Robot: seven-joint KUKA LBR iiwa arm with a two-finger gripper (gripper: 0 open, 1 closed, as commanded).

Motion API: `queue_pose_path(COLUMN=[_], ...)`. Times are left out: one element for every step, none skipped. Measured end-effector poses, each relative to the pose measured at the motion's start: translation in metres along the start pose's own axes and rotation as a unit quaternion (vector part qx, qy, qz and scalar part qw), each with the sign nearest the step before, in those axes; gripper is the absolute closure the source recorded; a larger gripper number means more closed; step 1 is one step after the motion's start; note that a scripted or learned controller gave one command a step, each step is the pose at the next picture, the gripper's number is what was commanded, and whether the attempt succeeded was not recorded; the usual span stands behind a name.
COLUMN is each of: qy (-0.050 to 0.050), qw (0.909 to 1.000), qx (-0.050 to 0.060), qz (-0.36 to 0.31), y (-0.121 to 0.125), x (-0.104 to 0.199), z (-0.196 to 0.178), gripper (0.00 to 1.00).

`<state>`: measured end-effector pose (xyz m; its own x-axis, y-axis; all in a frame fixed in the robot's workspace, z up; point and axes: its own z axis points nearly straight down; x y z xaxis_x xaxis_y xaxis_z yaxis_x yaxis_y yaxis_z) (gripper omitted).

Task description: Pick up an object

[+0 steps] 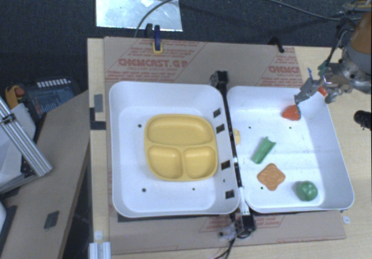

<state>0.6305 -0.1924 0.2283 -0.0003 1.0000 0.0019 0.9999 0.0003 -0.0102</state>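
Gripper (311, 90) low over right bin's (340, 153) far corner, beside red object (291, 114).

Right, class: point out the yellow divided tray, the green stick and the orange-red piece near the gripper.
yellow divided tray (180, 130), camera view, upper compartment floor.
green stick (263, 150), camera view, middle of its length.
orange-red piece (291, 114), camera view, centre of its top.
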Motion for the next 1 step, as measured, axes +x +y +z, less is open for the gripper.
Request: queue_pose_path(qy=[-0.001], qw=[1.0000], qx=[-0.006], qz=[-0.002], y=[0.0025], x=[0.0007], z=[-0.0079], gripper=[0.00])
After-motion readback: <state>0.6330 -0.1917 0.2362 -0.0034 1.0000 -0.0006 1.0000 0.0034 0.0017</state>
